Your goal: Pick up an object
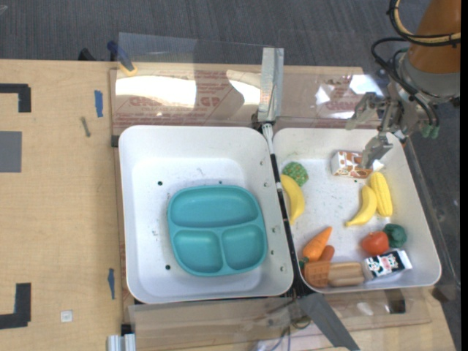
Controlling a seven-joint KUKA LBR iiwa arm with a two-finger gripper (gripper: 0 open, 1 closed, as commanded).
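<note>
Pincer: my gripper (pixel 380 146) hangs over the far part of the right bin (pixel 428 229), just above the small carton; I cannot tell how it stands or whether it has hold of anything.
Arm: my grey wrist with its orange band (pixel 437 13) comes in beyond the right bin's far right corner, cables looping around it.
Nearest thing: small white and orange carton (pixel 349 164), lying just left of my gripper's tip on the right bin's floor.
Around it: a yellow banana pair (pixel 373 199) lies just nearside of the carton; a green broccoli-like piece (pixel 295 172) and another banana (pixel 294 196) sit against the right bin's left wall.
Near end of right bin: a carrot (pixel 317 243), a red tomato-like piece (pixel 375 243) touching a dark green piece (pixel 395 233), a black and white carton (pixel 385 263), and a tan bread-like roll (pixel 335 273) along the near wall.
In the way: the banana pair crowds the carton's near side; its other sides look free.
Left bin (pixel 139 159): sits touching the right bin's left side and holds a teal divided tray (pixel 217 229) with three compartments.
Backdrop: clear plastic sheets (pixel 190 86) stand behind both bins.
</note>
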